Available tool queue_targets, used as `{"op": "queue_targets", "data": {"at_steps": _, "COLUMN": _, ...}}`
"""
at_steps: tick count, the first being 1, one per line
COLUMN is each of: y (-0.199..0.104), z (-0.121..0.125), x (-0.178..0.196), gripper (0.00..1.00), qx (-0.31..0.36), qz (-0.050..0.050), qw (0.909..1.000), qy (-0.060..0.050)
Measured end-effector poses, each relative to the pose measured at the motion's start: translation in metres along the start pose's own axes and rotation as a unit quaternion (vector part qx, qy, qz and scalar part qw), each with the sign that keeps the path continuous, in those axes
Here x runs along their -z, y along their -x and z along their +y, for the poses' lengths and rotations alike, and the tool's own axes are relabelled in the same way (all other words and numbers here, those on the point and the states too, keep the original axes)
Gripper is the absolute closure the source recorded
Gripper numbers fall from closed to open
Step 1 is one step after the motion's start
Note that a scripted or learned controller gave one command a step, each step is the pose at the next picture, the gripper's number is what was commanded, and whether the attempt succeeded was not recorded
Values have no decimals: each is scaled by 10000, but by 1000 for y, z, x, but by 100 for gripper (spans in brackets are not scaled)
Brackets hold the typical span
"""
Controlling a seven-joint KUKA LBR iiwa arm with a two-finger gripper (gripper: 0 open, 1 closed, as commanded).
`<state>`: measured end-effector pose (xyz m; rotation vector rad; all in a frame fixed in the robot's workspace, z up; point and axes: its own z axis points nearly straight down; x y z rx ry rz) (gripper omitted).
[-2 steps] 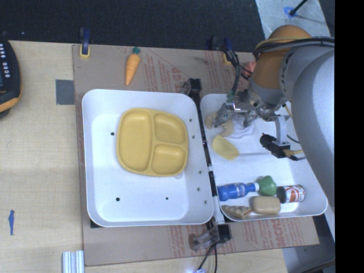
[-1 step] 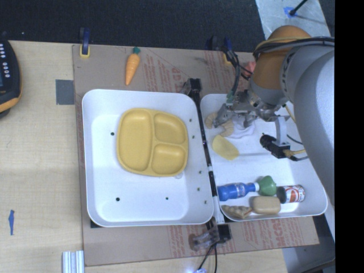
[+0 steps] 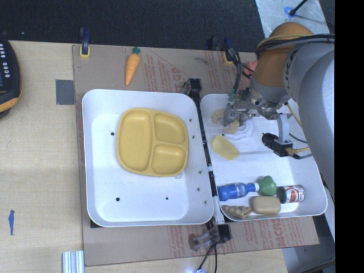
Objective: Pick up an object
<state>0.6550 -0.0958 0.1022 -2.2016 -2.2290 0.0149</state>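
I was looking at a robotics lab, not a home: wood counter [image 3: 40, 152] w/ cardboard sheet [image 3: 165, 67] clamped on by blue clips [image 3: 85, 41], two white bins [image 3: 102, 209] bolted side by side, cables, teach pendant [image 3: 8, 75] at left edge, toy props inside.

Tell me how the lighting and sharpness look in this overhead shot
Camera view: bright, even light washes out the right bin floor, hiding detail near the claw; the yellow divided plate casts little shadow in the left bin; the picture is soft overall, so small items look smeared.
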Motion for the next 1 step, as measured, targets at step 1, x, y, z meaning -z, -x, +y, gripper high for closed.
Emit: {"op": "queue_targets", "data": {"at_steps": 1, "y": -51, "z": -63, "x": 93, "gripper": 100, "qx": -20, "qz": 15, "qw": 10000, "qy": 42}}
